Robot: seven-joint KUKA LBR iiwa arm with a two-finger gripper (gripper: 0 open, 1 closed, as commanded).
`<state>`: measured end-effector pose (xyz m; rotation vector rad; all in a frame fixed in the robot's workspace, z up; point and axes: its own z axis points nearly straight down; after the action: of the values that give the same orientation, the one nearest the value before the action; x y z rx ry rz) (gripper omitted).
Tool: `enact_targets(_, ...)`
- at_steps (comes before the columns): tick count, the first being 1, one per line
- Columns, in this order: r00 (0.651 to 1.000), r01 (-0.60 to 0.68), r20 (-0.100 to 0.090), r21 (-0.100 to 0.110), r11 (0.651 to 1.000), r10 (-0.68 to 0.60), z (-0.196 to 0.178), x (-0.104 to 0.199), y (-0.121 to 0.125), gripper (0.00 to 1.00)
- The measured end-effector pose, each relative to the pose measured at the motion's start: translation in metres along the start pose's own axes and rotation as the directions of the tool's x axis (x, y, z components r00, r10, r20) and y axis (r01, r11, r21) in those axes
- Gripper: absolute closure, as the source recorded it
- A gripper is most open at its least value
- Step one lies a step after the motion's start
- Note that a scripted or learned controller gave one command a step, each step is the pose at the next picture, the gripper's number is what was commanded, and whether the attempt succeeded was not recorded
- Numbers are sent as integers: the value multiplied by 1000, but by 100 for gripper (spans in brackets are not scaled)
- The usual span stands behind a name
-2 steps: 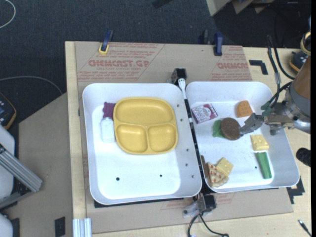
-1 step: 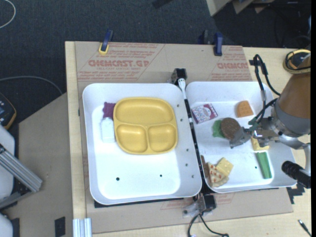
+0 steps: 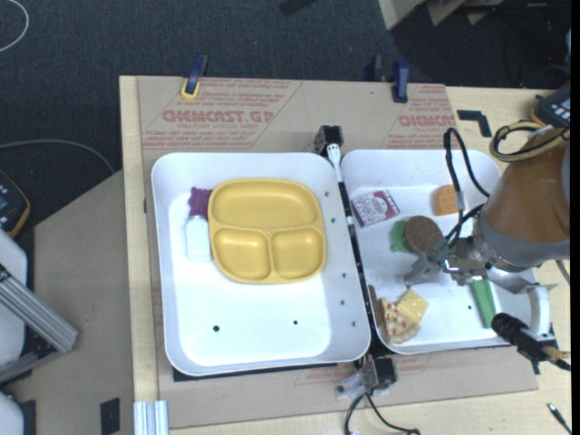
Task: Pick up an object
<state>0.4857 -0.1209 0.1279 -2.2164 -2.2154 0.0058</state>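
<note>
Hovering over the right bin (image 3: 362,181), the gripper (image 3: 424,266) should descend squarely on the cheese wedge (image 3: 412,306) at six o'clock; finger state I cannot tell.

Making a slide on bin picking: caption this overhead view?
KUKA arm's gripper reaches into the right bin among small items; yellow tray sits in the left bin.

Yellow three-compartment plastic tray (image 3: 267,229) in left white bin (image 3: 181,315); right white bin (image 3: 381,166) holding brown round disc (image 3: 422,234), orange piece (image 3: 445,199), pizza slice toy (image 3: 395,320); grey gripper (image 3: 428,266) lower right.
</note>
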Motion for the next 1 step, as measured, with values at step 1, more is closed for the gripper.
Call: enact_targets(1,1000,-1,1,-3,1000,1,46,1,0,0)
